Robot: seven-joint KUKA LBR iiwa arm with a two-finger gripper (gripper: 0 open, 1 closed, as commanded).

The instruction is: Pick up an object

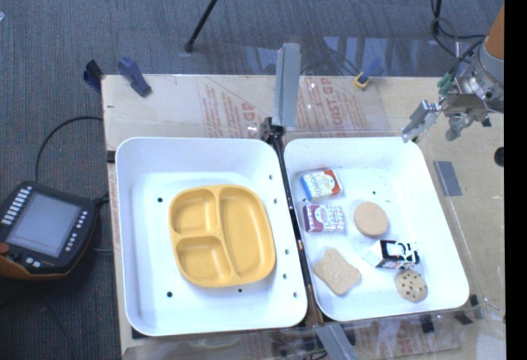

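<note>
The right bin (428, 185) holds several small items: a blue and orange carton (320, 183), a dark red carton (324, 218), a round tan disc (371, 219), a slice of toast (337, 272), a black and white packet (398, 252) and a chocolate-chip cookie (411, 285). My gripper (435, 123) hangs at the far right, above and beyond the right bin's back right corner. Its two fingers (416, 123) are spread apart with nothing between them.
The left bin (140, 185) bears a yellow three-compartment tray (221, 234). A grey upright post (287, 86) stands behind the seam between the bins. A teach pendant (43, 226) lies on the floor at the left. Clamps sit on the bench's back edge.
</note>
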